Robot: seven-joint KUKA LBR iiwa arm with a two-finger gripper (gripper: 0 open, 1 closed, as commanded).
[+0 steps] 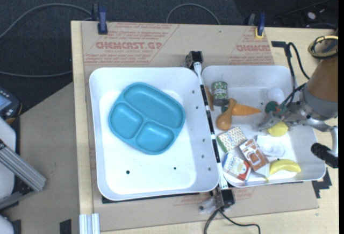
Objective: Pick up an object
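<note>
A: In the right bin [244, 72], by the bench's right edge, the end effector [275, 119] sits low among the clutter, right at the lemon [278, 129]. Whether it's apart or together I cannot tell; the metal parts blur into one another there.

B: So the lemon is the likely target?

A: I'd judge so. It lies toward the bin's right side, just beside the end effector. It looks like a small toy: smooth, rounded, yellow plastic, probably light and stiff, and apt to squirt out of a pinch. Best taken across its narrow middle.

B: What else is in there?

A: A carrot [246, 110], orange and tapered, pointing toward the end effector. A green can [219, 90] near the bin's far left corner, cylindrical and hard. A banana [285, 167] at the near edge, curved and glossy. Small printed packets [231, 137] lie flat between them, thin and hard to get under.

B: And the left bin [102, 136]?

A: It holds a blue tray [147, 118], moulded, with three compartments, smooth.
</note>
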